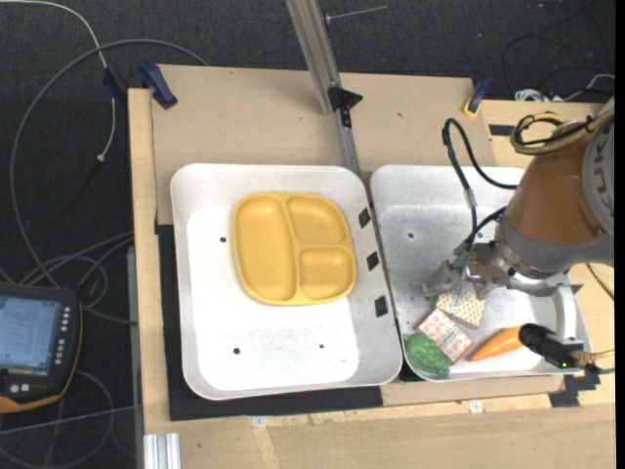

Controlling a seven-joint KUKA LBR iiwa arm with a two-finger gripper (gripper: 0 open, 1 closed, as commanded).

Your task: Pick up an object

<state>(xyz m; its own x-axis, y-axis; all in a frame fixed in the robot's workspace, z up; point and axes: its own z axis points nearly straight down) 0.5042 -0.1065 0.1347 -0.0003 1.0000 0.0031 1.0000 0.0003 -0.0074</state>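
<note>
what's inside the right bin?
Right bin holds an orange carrot, green toy, two patterned packets and the end effector. The arm covers the bin's right part.

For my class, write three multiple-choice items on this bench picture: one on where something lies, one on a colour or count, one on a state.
1. Where does the yellow divided plate lie?
A. in the left bin
B. in the right bin
C. on the floor

2. How many compartments does the plate have?
A. two
B. three
C. five

3. What is the state of the carrot?
A. lifted above the bin
B. lying on the floor of the right bin
C. resting on the plate

Answers:
1 A, the plate sits in the middle of the left bin.
2 B, one long section and two smaller ones show.
3 B, the carrot lies near the front edge of the right bin, apart from the gripper, which hovers over the patterned packets.
</note>
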